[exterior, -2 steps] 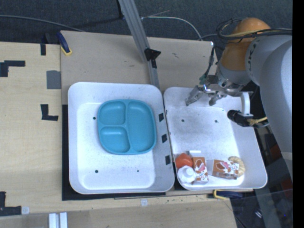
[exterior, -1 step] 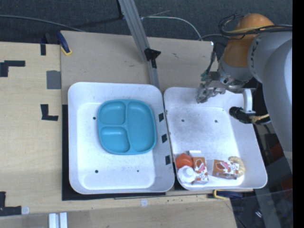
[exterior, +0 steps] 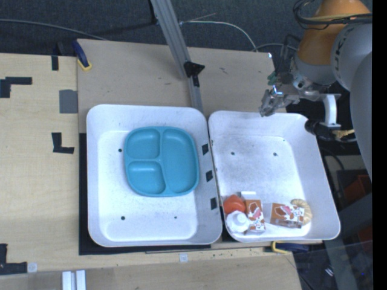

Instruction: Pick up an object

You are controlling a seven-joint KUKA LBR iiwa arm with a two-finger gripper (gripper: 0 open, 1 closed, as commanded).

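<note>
Camera view, jaws (exterior: pixel 266 109) over right bin's (exterior: pixel 314 162) far rim (packets (exterior: pixel 290 213) near corner)

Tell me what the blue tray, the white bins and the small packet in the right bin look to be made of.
Blue tray: likely moulded plastic, matte, one even colour with rounded dividers. Left bin and right bin: seemingly thin formed plastic, white, with soft rounded rims, scuffed and speckled with dark marks. Packet: probably printed paper or film, red and white; too small to be sure.
</note>
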